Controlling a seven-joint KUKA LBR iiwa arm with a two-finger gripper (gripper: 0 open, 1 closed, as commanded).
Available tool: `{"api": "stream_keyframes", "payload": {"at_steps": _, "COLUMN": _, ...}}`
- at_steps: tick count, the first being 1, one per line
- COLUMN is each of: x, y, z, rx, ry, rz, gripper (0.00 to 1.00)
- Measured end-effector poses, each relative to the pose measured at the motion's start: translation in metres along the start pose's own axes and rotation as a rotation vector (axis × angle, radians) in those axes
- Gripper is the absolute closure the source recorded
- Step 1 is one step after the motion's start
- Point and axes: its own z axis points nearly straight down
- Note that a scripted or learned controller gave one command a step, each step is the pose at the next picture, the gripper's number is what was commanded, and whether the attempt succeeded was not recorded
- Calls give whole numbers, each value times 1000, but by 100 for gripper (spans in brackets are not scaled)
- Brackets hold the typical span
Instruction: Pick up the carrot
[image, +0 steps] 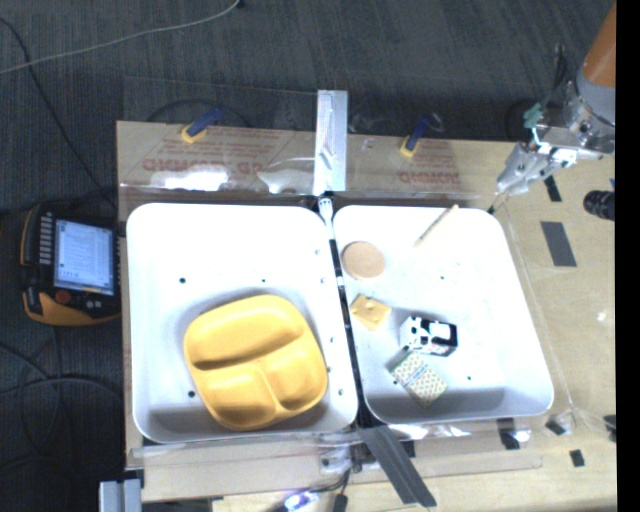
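Gripper (522, 172) hangs outside right bin (520, 300), likely keeping camera's sight clear (open or closed: cannot tell). Carrot uncertain; likeliest orange-tan disc (362, 260) beside divider, well apart from gripper.

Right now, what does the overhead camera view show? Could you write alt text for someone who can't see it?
Two shallow white bins sit side by side on a bench: the left bin holds a yellow divided tray, the right bin a few small items, including a round tan disc, a yellow cube and a thin stick. The robot's gripper hangs past the right bin's far right corner.
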Motion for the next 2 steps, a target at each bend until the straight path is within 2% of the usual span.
{"api": "stream_keyframes", "payload": {"at_steps": 1, "x": 43, "y": -27, "z": 87, "rx": 0, "ry": 10, "rz": -106, "gripper": 100}}
{"api": "stream_keyframes", "payload": {"at_steps": 2, "x": -7, "y": 0, "z": 49, "rx": -3, "ry": 8, "rz": -115, "gripper": 100}}
